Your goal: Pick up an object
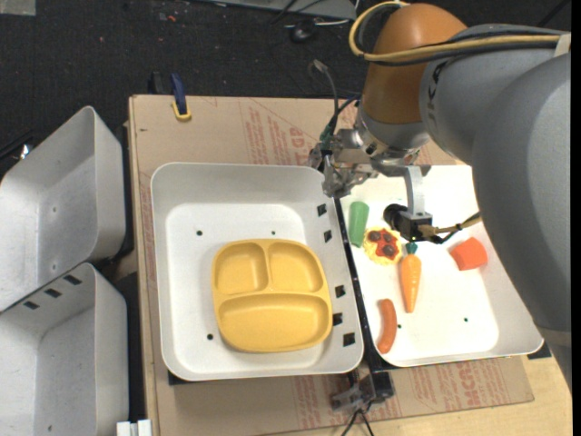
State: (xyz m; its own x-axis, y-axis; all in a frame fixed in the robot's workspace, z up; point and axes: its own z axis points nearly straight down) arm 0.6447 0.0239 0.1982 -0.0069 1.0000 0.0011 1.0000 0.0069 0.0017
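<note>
Printed matter: the cardboard sheet (pixel 238 127) under both bins carries red lettering, visible beyond the far edge of the yellow divided tray (pixel 270 295) and again on the strip nearer the viewer than the tray. The characters run reversed and at an angle, and no word can be read with confidence. No label shows on the tray, the bins or the toys.

The tray lies flat in the left bin (pixel 172 243). All candidate objects lie in the right bin (pixel 508 334), to the right of the tray:
- green cylinder (pixel 359 221), closest to the tray's far right corner, just past the divider;
- small pizza toy (pixel 383 243) with red toppings, just right of the cylinder;
- toy carrot (pixel 410 280), tip pointing toward the viewer;
- orange block (pixel 468 254), farthest right of the tray;
- toy sausage (pixel 387 325), level with the tray's near edge.

The gripper (pixel 340 169) sits beyond the tray's far right corner, above the divider, holding nothing visible. Its tip is lost in dark clutter, so whether it is spread or closed cannot be determined.

The grey arm (pixel 508 125) covers the far right part of the right bin.
</note>
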